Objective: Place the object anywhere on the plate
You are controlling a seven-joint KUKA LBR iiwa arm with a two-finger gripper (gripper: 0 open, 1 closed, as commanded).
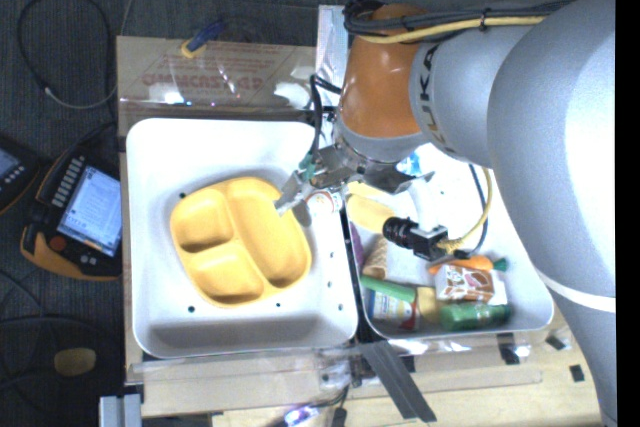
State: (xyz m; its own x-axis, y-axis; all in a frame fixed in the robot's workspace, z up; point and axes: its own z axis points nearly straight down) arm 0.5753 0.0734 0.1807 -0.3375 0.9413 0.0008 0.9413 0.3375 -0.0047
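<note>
A robotics lab: KUKA arm [520,95], white bins [150,215], teach pendant [75,215], loose cables [60,55].

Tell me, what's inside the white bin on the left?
A yellow plate with three sections lies in the left bin. The gripper hangs over the plate's right edge and covers a bit of it, so whatever sits underneath there can't be seen.

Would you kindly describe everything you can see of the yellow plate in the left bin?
The yellow plate is a glossy, plastic-looking tray with rounded corners, divided by raised ridges into three compartments. It lies flat and somewhat turned on the floor of the left bin, near the middle. Nothing visible lies in its compartments. The claw hangs over its upper right edge; whether they touch cannot be told.
</note>
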